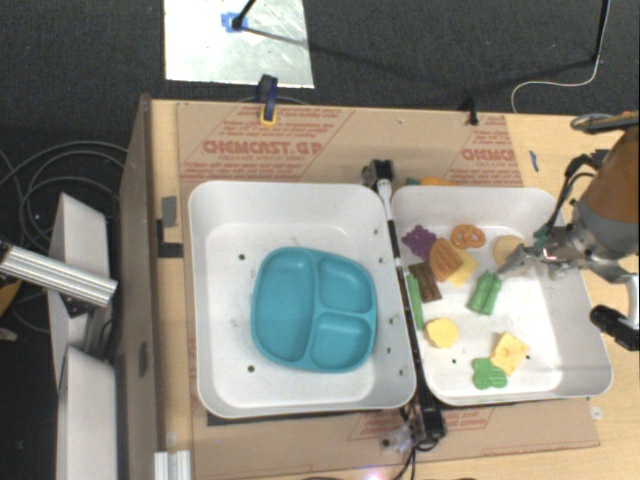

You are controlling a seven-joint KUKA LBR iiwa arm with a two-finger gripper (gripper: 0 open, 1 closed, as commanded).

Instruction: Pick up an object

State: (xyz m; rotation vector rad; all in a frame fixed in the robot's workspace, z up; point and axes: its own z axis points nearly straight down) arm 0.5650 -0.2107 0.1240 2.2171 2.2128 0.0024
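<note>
Pincer: your pincer sits low over the right bin, coming in from the right; whether it is apart or together you cannot tell from this slant.
Nearest object: the green block lies just near-left of the pincer tip, tilted, apart from its neighbours. Judged the easiest pick.
Other candidates: tan round piece just behind the tip; pretzel and purple piece further left; orange-brown block touching a yellow piece beside it.
Near side: yellow disc, yellow chunk and green flower shape, the last two touching.
Left bin: holds the teal plate; leave it.
How to do it well: centre over the green block, line up across its narrow width, come straight down, then lift. Avoid the crowded cluster by the divider, where you would likely catch two things.
</note>
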